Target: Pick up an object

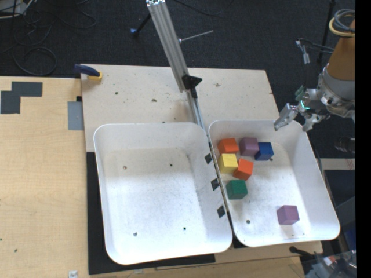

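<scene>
White plastic is pretty much the whole scene here: two shallow bins are sitting side by side on a pale bench, the left bin [116, 155] and the right bin [313, 178]. All the blocks are lying in the right one. A cluster is crowding its upper left area: an orange cube [228, 146] at the top, a purple cube [249, 146] just beside it, a blue cube [264, 151] touching that one's right side, a yellow cube [229, 161] under the orange one, a second orange block [244, 168] tilted against the yellow, and a green cube [236, 189] just below those. Another purple cube [287, 214] is sitting well apart from the rest, down near the bin's lower right corner.

The gripper [295, 117] is hanging over the upper right rim of the right bin, reaching in from the right, with the orange band of the arm [343, 57] showing above it. Its fingers are looking spread apart with nothing between them, so it's carrying no block right now. It's staying clear of every cube, the blue one being the nearest.

A slanted aluminium post [171, 42] is rising from behind the bins, and a small blue and yellow clamp [88, 72] is lying on the bench's far left corner.
</scene>
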Controlling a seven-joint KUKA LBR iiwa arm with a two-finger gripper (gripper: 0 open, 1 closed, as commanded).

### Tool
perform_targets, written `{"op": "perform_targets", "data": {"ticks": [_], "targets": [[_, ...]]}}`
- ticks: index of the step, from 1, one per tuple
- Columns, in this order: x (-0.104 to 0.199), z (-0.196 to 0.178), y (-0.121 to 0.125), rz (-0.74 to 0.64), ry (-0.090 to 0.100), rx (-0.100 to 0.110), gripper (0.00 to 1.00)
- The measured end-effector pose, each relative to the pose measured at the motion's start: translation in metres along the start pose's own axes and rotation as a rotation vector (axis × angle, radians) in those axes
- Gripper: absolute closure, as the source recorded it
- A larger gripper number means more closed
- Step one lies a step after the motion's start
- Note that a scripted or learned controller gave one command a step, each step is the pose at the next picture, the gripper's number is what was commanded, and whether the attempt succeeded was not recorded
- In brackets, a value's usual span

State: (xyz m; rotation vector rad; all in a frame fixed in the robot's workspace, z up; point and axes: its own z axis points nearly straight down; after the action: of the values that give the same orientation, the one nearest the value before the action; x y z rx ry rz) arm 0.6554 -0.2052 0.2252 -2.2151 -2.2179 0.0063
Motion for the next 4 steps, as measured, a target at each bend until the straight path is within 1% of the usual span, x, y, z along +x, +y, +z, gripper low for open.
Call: {"op": "perform_targets", "data": {"ticks": [1,2,3,4], "targets": [[0.001,-0.003,0.001,-0.005,-0.001,-0.004,0.00],[0.002,0.062,-0.001,-0.003,0.000,0.001,0.00],[-0.001,0.102,-0.002,0.001,0.000,-0.010,0.00],[-0.002,0.105,0.003,-0.002,-0.008,-0.029,0.00]]}}
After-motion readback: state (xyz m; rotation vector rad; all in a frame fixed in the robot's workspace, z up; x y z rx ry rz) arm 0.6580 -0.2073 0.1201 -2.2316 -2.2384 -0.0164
